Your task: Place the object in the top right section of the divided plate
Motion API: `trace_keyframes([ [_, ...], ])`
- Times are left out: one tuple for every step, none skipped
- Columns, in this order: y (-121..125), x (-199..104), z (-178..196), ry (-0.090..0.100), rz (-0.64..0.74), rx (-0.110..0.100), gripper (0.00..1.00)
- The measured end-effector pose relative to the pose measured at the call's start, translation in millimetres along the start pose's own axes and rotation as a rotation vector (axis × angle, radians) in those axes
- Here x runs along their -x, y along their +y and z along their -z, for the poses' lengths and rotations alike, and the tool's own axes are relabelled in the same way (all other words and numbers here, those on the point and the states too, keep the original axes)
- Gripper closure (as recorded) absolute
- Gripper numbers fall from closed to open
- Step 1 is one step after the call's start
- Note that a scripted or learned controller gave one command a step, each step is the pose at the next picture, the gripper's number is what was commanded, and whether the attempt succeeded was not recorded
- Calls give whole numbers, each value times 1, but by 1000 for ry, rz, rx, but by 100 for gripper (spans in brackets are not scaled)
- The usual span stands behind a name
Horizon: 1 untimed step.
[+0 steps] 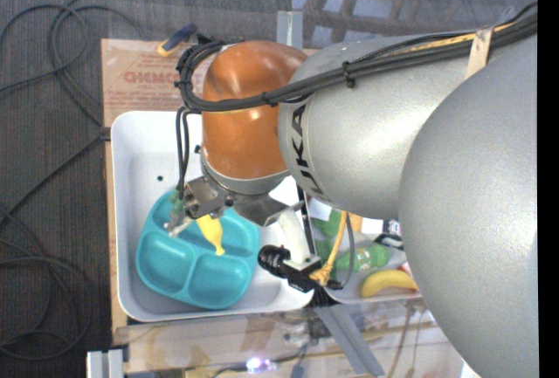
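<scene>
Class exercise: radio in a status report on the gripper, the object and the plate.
Gripper over teal divided plate. Yellow object hanging just below it, above plate. Banana in neighbouring bin.

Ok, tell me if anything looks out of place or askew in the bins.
Nothing looks spilled or damaged. The one oddity: a yellow object sits tilted over the teal divided plate in the left bin, across a divider ridge rather than flat inside one section. A banana lies in the right bin.
</scene>
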<state>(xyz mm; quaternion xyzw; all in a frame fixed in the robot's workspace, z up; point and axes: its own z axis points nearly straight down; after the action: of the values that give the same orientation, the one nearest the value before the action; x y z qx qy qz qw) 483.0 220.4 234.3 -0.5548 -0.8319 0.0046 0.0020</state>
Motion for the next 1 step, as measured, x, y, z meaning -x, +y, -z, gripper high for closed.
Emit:
trace_keyframes([
  [-8,22,-16,0,-25,1,100],
])
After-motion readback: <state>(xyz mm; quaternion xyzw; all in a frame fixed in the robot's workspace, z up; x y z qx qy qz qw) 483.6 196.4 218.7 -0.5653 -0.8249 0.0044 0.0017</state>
